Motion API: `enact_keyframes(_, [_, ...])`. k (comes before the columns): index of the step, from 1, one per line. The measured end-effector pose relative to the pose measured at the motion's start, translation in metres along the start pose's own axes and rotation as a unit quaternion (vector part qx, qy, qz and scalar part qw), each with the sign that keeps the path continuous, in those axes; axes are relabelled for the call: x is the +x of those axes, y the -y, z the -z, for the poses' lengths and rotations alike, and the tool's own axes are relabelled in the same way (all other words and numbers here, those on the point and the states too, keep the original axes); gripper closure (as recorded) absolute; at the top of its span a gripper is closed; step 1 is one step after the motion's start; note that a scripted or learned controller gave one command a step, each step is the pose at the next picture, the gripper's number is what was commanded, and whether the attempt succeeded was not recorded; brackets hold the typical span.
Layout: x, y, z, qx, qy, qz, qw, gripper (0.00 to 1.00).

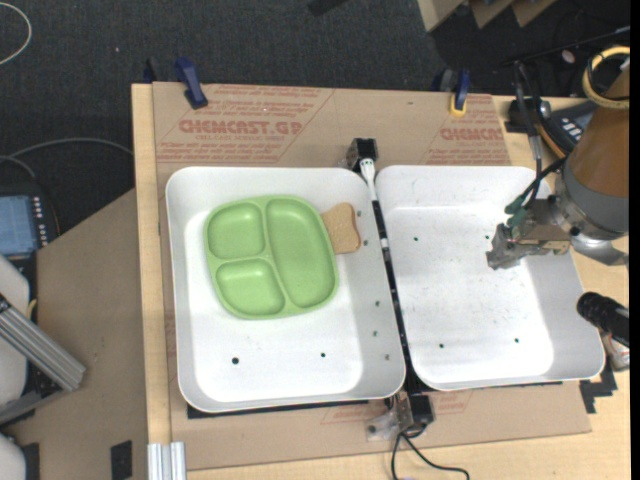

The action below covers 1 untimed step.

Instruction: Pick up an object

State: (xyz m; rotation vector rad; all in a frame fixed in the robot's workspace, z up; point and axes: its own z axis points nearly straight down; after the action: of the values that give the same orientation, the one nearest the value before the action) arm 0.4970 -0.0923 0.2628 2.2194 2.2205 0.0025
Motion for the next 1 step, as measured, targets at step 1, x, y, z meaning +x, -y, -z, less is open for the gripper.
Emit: enact_keyframes(1, [-0.0109,-0.0028,0.0887,-0.004,0.001,0.0,1.0,1.0])
